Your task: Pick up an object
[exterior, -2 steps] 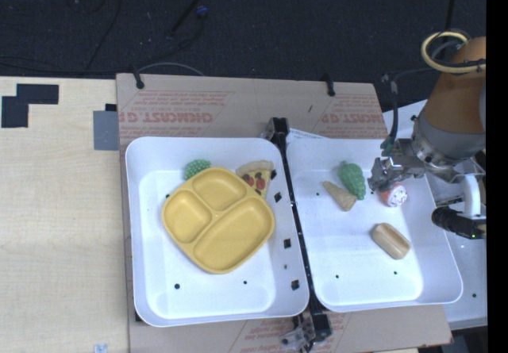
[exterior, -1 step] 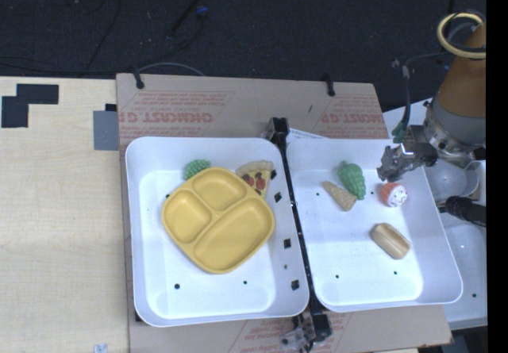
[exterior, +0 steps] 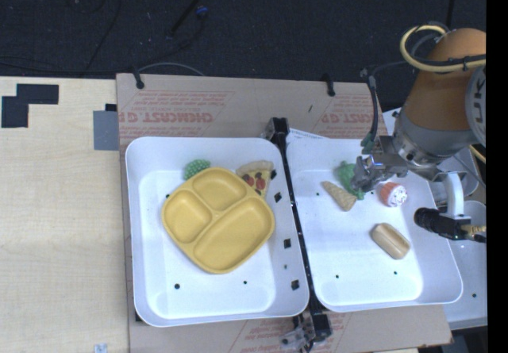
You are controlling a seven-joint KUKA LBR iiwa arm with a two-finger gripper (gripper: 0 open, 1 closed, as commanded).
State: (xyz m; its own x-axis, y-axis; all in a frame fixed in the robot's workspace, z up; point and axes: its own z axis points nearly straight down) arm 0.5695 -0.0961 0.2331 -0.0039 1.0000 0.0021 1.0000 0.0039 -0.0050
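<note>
Two white bins side by side. Left bin (exterior: 151, 296): one yellow tray (exterior: 218, 219) with three compartments, one green piece (exterior: 198, 166) touching its upper edge, and one pizza slice (exterior: 256, 176) just beside its upper right corner. Right bin (exterior: 357, 288): four items, namely one green toy (exterior: 348, 174), one tan cone (exterior: 340, 195), one red-and-white piece (exterior: 393, 195) and one brown bread roll (exterior: 390, 240). My gripper (exterior: 371, 173) hangs over the right bin's upper half, just right of the green toy and touching or overlapping it. The cone lies just below left, the red-and-white piece just right, the roll well below. Whether I am open or closed cannot be told here.
</note>
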